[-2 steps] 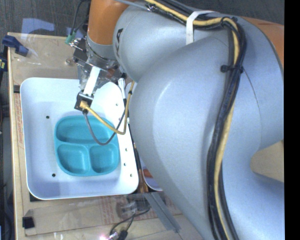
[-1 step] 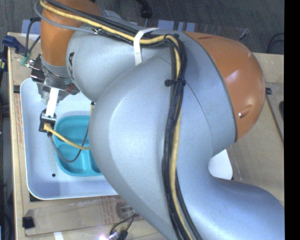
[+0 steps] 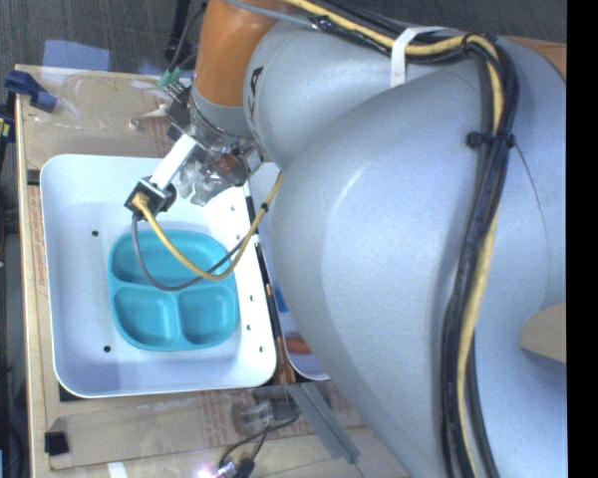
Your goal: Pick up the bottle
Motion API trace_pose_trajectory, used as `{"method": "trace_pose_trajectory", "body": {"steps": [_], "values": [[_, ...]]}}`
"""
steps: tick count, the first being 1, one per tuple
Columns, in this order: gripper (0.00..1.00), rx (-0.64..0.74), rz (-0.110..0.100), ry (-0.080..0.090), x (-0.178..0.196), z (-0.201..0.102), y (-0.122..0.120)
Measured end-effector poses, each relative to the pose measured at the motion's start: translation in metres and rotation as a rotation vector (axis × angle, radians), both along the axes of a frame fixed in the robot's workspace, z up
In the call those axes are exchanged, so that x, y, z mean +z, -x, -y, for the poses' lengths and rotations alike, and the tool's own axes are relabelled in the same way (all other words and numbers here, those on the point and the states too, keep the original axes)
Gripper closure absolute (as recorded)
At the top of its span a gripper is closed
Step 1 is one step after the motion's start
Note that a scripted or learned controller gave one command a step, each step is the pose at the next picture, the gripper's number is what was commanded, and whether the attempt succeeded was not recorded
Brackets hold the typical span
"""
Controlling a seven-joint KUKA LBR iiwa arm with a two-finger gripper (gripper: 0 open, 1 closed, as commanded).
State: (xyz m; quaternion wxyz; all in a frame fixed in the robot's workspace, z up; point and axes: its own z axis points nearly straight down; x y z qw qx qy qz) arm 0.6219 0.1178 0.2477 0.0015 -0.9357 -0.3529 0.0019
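My gripper hangs over the far right corner of the left white bin, just beyond a blue three-compartment tray that lies in the bin. A small black block juts from the gripper's left side toward the tray. From it a yellow cable loops down across the tray. The grey arm with its orange band covers nearly all of the right bin.
A narrow sliver of the right bin shows beside the arm, with a small orange-red thing in it. Bench edge, tape and cables lie along the left and front.
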Motion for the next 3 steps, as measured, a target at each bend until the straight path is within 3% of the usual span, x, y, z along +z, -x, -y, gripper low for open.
{"method": "trace_pose_trajectory", "body": {"steps": [1, 2, 3], "values": [[1.00, 0.108, -0.001, -0.001, 0.028, 0.037, 0.042], [1.00, -0.114, 0.001, 0.002, 0.016, 0.087, 0.012], [1.00, -0.038, -0.003, -0.001, 0.030, 0.142, 0.026]]}}
